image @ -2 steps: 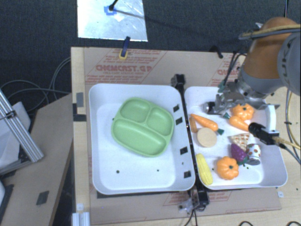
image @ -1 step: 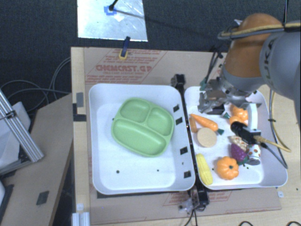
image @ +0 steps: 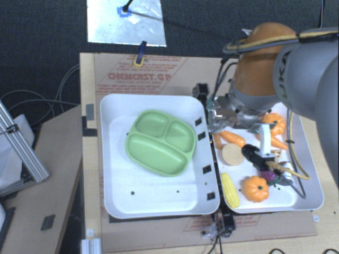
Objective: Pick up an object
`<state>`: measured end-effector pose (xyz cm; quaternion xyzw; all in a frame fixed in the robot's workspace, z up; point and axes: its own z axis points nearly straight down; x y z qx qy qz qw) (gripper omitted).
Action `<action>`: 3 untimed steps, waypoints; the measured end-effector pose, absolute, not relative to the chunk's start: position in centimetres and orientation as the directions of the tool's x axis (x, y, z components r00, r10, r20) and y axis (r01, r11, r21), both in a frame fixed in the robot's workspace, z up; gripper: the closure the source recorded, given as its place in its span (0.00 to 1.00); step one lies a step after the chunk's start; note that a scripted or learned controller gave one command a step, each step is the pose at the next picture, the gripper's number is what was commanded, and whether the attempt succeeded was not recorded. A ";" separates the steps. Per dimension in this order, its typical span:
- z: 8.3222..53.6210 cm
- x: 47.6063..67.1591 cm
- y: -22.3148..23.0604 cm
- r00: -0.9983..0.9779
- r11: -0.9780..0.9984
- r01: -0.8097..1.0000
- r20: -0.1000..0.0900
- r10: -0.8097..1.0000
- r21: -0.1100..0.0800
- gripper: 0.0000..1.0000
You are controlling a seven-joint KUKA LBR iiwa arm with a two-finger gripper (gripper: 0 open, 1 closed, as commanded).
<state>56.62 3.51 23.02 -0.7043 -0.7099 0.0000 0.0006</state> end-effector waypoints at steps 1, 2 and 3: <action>22.4 58.1 2.8 -0.002 0.002 1.000 0.000 1.000 0.002 1.00; 23.5 57.5 3.5 -0.006 0.006 1.000 0.001 1.000 0.002 1.00; 23.1 56.8 3.0 -0.001 0.001 1.000 -0.001 1.000 0.000 1.00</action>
